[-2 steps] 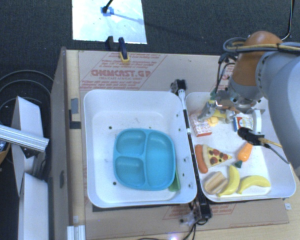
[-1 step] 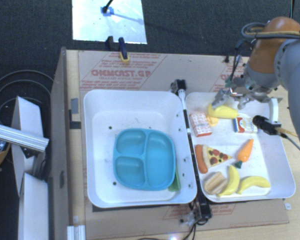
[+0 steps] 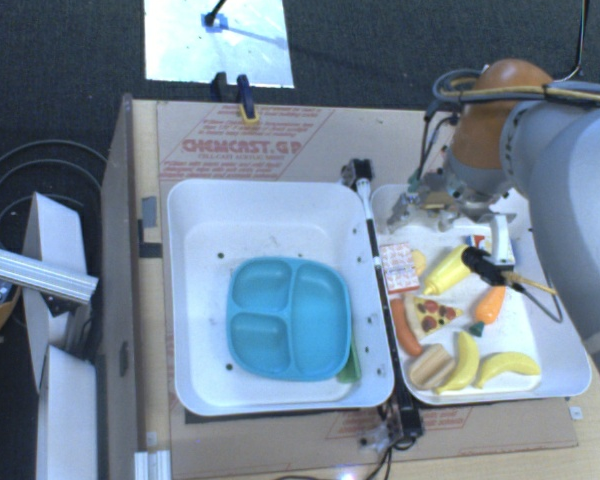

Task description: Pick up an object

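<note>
Nearest, two bananas and a bun crowd the front wall of the right bin; behind them lie a pizza slice, a carrot and a yellow bottle, loose, likely as picking stock; the left bin bears a blue plate; farthest, the gripper hangs over the right bin's back corner, probably choosing a target; open or closed, I cannot tell.

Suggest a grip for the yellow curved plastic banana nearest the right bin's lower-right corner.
Probably its middle, from straight above, closing across the width. The yellow curved plastic banana lies flat, roughly left-right in view, with bare floor of the white bin along both long sides. Its left end is right by a second yellow banana; avoid that end.
</note>
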Robot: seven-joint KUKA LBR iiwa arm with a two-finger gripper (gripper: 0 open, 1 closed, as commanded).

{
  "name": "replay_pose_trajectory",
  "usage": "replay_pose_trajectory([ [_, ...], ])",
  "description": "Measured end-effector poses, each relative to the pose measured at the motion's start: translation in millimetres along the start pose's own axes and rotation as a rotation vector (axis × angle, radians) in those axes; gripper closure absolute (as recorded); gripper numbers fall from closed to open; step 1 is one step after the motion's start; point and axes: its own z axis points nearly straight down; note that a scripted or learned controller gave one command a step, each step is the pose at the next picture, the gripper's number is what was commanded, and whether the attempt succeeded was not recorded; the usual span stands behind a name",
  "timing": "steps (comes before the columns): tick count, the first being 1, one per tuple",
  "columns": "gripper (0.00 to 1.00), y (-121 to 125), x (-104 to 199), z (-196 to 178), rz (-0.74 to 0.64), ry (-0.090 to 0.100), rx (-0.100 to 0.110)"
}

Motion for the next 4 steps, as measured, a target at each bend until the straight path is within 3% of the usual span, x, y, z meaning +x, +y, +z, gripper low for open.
replay_pose_trajectory([
  [1,0.00,-60.4,-114.2,-0.6,0.013,0.001,0.006],
  [2,0.00,-20.6,-113.6,-62.3,0.002,-0.002,-0.004],
  [3,0.00,-91.5,-99.9,5.7,0.008,0.004,0.013],
  [4,0.00,-87.4,-112.9,-54.5,0.007,-0.001,0.001],
])
